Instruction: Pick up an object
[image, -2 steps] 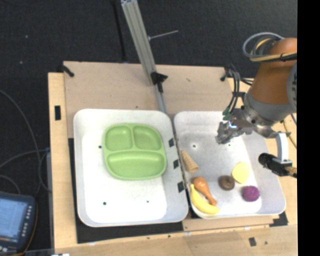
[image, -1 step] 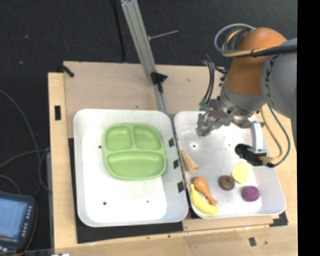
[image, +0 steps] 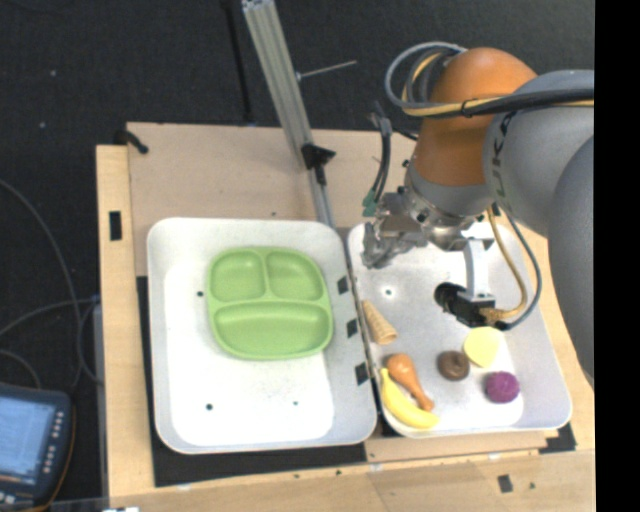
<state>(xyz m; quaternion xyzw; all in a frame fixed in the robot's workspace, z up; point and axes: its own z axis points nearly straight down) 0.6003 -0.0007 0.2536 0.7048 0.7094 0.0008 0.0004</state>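
Hanging over the upper left corner of the right-hand shallow white bin (image: 530, 400), the robot's metal two-finger hand (image: 378, 250) points down near that bin's left wall; whether its fingers are spread or closed cannot be told from this slanted view, and nothing can be seen between them. Behind it rises the grey arm (image: 550, 150) with its orange band (image: 470, 100), reaching in from the right, with looped cables around the wrist.

Several small things lie in the lower part of the right bin, all apart from the hand. A tan ribbed cone (like an ice-cream wafer) (image: 378, 322) lies closest, just beside the left wall and below the hand. Lower down, an orange carrot-shaped toy (image: 409, 378) rests against a yellow banana-shaped toy (image: 408, 408), which lies along the bin's bottom left corner. To their right sit a small brown round piece (image: 453, 365), a pale yellow rounded piece (image: 482, 347) touching or nearly touching it, and a purple ball-like piece (image: 501, 386) nearest the lower right. A black fitting (image: 455, 300) on a white bracket sits above the yellow piece.

The left-hand shallow white bin (image: 180, 400) holds a light green plastic plate with three compartments (image: 270, 303), lying flat in its upper half. Both bins rest on a pale wooden worktop (image: 200, 165).
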